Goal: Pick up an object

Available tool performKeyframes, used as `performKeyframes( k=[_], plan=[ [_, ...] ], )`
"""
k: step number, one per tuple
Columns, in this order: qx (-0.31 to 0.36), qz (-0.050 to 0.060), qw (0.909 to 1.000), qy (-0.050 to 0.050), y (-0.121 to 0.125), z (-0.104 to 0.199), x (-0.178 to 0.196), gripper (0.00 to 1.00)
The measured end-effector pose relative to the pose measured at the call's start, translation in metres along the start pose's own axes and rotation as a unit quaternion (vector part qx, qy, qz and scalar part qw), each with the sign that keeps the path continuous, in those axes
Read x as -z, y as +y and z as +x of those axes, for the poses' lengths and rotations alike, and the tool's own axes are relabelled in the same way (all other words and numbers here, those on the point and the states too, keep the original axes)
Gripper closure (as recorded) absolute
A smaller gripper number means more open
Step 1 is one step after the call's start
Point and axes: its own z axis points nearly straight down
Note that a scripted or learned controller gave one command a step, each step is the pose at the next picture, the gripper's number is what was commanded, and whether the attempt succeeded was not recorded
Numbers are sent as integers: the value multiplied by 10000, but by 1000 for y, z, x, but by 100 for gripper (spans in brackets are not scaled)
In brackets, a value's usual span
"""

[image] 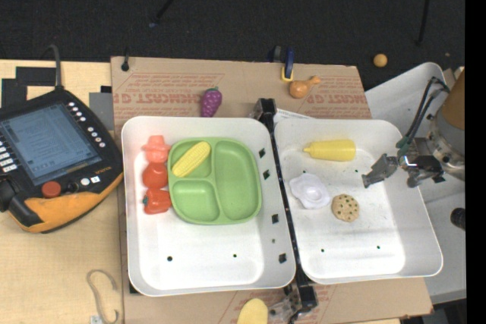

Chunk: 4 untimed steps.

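Tool (396, 171) hangs spread wide and holding nothing over the right bin (414, 258), just right of the cookie (345, 207), below the yellow bottle (331, 150).

Item: one arm, entering your view from the right edge, about mid-height. You see just its last section: a grey wrist body with a strip of orange above it, cut off by the frame. Thin dark cables loop up and over the wrist. Gripper (401, 170): dark, two-fingered, pointed left and slightly downward. Jaws: spread apart, one finger reaching further left than the other, with nothing between them that you can make out.
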Motion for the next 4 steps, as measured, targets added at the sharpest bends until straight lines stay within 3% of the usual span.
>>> performKeyframes(
  k=[3, 4],
  plan=[
    [9, 22, 10000, 8, 0, 17, -155, 0],
    [-24, 11, 10000, 7, 0, 15, -142, 100]
  ],
)
